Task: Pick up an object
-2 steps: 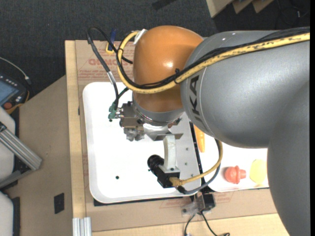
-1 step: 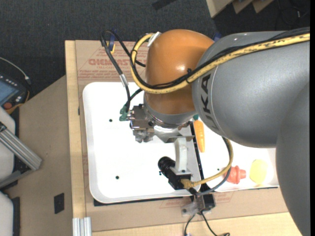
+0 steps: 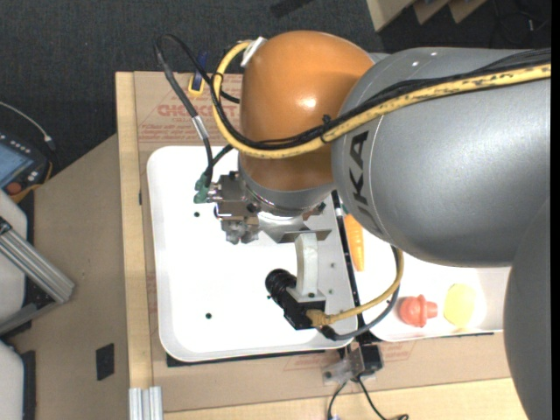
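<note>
The arm's wrist hangs low over the left bin [image 3: 175,261] and hides the gripper, so its state I cannot tell, while the orange carrot [image 3: 354,243], red toy [image 3: 416,310] and yellow piece [image 3: 458,304] lie in the right bin, so a grasp here may catch nothing.

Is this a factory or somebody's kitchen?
Probably a robot lab. A big grey arm with yellow cables reaches over white bins on a bench, where small toys lie: an orange one and a yellow one.
</note>
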You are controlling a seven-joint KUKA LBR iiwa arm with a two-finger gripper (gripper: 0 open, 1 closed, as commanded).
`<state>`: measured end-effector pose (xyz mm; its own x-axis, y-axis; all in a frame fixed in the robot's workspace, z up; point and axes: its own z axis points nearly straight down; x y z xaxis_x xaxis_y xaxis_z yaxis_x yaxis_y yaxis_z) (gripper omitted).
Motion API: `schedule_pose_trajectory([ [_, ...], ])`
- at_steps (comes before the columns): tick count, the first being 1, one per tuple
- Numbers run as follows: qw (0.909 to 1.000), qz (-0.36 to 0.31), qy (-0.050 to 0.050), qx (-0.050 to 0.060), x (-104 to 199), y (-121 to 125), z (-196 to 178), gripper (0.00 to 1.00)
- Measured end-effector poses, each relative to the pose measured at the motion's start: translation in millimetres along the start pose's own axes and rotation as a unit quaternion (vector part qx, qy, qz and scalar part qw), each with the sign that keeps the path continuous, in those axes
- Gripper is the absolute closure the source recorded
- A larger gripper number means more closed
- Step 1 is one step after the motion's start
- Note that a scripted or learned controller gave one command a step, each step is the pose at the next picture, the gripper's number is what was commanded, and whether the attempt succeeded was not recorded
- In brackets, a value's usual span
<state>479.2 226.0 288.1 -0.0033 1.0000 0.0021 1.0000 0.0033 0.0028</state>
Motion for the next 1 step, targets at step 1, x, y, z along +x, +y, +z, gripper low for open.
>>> schedule_pose_trajectory([
  [1,1.0,0.002,-0.002,0.003,-1.8,21.4,23.1,1.0],
])
